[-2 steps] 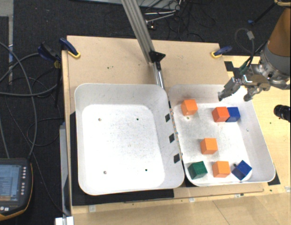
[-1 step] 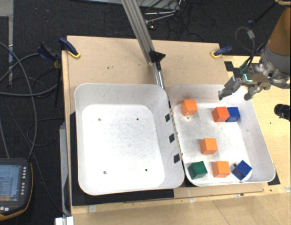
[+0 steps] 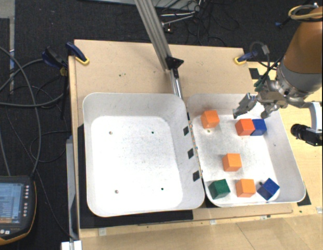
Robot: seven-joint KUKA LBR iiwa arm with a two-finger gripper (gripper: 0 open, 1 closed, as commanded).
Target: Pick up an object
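Note:
The right bin [image 3: 286,155] holds several small blocks. An orange block [image 3: 209,119] lies near its left wall. A red-orange block [image 3: 245,126] and a blue block [image 3: 259,126] touch each other at the back. Farther forward are an orange block [image 3: 232,162], a green block [image 3: 220,188], another orange block [image 3: 245,187] and a second blue block [image 3: 268,188]. My gripper [image 3: 255,110] hangs open just behind and above the red-orange and blue pair, its fingers spread with nothing between them.
The left bin [image 3: 94,139] sits beside the right one, with black clips along the shared edge. A slanted metal pole [image 3: 153,25] rises from behind the bins. Clamps [image 3: 75,53] sit at the bench's back corners.

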